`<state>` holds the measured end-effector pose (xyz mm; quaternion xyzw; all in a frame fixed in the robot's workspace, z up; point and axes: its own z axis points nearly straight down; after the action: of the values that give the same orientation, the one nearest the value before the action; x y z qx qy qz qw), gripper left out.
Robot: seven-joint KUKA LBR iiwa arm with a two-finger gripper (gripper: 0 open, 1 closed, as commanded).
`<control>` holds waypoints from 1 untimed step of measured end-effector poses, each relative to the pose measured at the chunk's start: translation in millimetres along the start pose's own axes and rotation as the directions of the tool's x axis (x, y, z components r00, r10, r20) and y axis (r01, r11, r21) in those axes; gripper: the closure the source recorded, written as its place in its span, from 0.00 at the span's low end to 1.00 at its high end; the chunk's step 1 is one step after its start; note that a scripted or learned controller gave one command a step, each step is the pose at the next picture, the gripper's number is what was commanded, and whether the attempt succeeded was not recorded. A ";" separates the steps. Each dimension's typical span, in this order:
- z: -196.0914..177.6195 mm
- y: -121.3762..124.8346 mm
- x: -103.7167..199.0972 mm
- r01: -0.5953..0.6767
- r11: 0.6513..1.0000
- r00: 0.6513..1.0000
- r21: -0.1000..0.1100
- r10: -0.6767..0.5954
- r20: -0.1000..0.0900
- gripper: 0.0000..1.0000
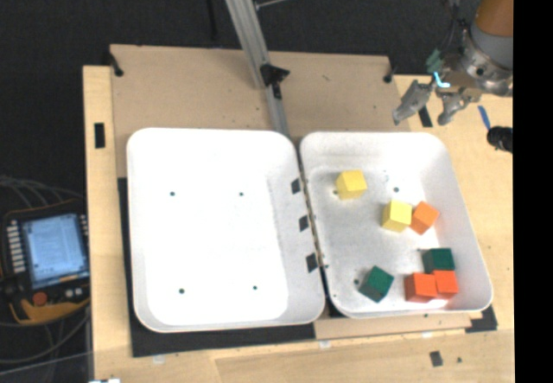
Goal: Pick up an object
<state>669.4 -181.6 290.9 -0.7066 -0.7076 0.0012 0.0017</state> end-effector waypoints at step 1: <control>-3.7 0.4 -0.6 0.003 1.000 1.000 -0.004 -0.003 0.004 0.00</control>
<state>669.9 -182.2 294.5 -0.7057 -0.7085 0.0013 -0.0013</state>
